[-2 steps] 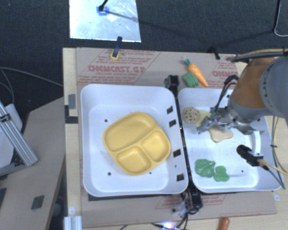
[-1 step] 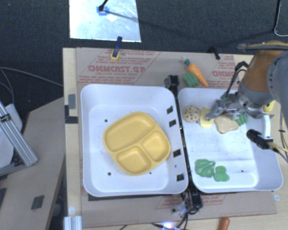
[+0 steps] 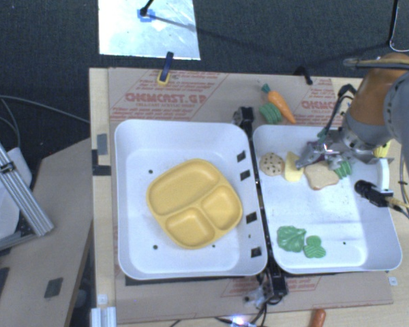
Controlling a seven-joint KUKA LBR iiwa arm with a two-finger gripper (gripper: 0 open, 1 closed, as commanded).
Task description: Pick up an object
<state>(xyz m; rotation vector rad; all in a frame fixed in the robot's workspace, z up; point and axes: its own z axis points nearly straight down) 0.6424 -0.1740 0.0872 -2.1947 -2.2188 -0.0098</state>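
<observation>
A bench (image 3: 211, 87) covered with printed cardboard is seen on dark carpet, bearing two white bins. In the left bin (image 3: 133, 182), well left of the gripper, one yellow divided plate (image 3: 194, 203) is set. In the right bin (image 3: 375, 230) the gripper (image 3: 318, 150) is lowered; its opening cannot be told. Just left of it one cookie (image 3: 271, 163) and one yellow piece (image 3: 294, 172) are found, one toast slice (image 3: 322, 176) just below, two green leafy pieces (image 3: 300, 241) further below. One toy carrot (image 3: 278, 104) lies above, outside the bins.
</observation>
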